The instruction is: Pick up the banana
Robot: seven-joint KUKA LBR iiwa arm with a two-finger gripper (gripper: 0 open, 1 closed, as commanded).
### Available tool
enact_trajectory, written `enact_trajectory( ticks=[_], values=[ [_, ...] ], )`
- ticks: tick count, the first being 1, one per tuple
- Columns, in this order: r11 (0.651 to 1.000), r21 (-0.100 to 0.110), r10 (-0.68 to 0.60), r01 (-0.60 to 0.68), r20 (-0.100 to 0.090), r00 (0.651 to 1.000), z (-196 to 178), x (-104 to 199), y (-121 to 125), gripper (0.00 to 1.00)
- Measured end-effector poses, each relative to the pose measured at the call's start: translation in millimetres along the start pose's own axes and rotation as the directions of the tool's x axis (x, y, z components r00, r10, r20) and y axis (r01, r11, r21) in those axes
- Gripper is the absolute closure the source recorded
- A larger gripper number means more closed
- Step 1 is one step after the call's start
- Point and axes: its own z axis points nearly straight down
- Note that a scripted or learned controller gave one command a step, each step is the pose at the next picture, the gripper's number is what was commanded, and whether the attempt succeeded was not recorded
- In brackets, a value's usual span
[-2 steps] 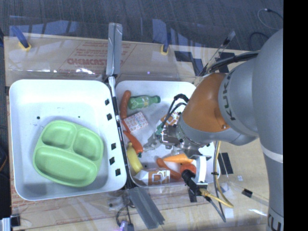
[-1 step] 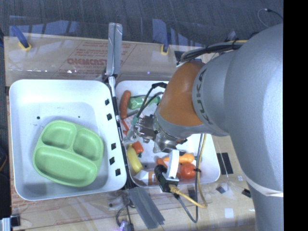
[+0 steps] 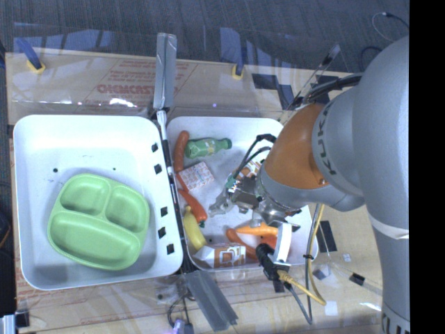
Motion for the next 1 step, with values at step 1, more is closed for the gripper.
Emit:
enact_trajectory(
  ticks=[1],
  values=[
    [0.974, -0.002, 0.228, -0.228, -0.002, 0.974, -36.4, 99.2, -33.0, 0.00]
  ],
)
